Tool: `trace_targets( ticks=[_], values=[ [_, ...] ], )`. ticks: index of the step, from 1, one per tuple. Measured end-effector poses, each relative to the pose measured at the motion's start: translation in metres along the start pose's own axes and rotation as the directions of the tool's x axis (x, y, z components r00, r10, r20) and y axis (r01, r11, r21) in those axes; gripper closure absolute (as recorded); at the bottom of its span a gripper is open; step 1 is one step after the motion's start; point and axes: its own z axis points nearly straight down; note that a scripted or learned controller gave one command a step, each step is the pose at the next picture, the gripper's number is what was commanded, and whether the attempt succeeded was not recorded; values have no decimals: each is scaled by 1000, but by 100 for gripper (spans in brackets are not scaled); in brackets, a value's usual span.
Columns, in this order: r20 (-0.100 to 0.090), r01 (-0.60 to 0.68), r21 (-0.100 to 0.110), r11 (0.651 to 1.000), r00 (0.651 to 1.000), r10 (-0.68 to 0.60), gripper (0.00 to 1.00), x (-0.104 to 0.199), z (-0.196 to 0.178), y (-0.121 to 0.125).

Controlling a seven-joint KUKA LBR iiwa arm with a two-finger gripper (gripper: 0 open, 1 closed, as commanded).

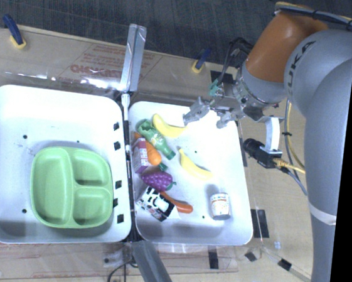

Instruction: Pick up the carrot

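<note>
The carrot [153,155] is a short orange piece lying near the left wall of the right bin [232,229]. It sits between a green item [154,135] and a purple grape bunch [158,179]. My gripper [209,116] hangs over the bin's far edge, up and to the right of the carrot and well apart from it. Its fingers [194,115] are spread open with nothing between them. A yellow banana [166,127] lies just left of the gripper.
The right bin also holds a second banana [193,164], a small white bottle [220,205], a black-and-white box [155,205], a red-orange sausage-like piece [178,204] and a pinkish packet [141,157]. A green divided tray [73,187] lies in the left bin [15,112].
</note>
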Motion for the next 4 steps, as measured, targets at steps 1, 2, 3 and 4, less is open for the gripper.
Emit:
trace_targets(
  ticks=[1,2,3,4],
  values=[
    [-1,-233,1,973,973,233,0,31,116,17],
    [-4,-139,-23,990,990,139,0,46,145,-7],
    [-4,-135,-24,991,991,135,100,46,135,-6],
    [-4,-134,-24,991,991,134,0,46,135,-6]
  ],
)
